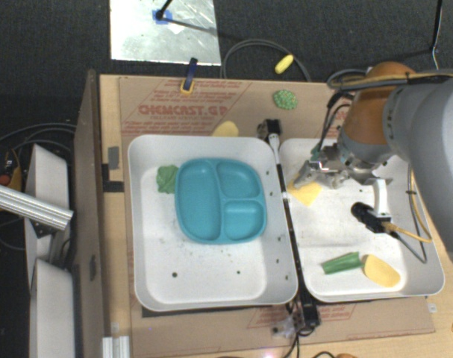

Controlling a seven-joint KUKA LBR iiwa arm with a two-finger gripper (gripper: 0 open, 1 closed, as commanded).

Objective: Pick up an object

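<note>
The hand (313, 176) is seen low in the right bin (427, 274), right of centre in the frame, just above a yellow piece (308, 194). Whether it is open or closed cannot be told.

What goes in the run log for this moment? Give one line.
arm: over right bin | gripper: above yellow wedge near divider | grasp: unconfirmed | blue divided plate: left bin

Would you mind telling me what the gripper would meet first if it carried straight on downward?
Probably the yellow wedge lying just below the gripper near the right bin's left wall, though depth is unclear.
</note>
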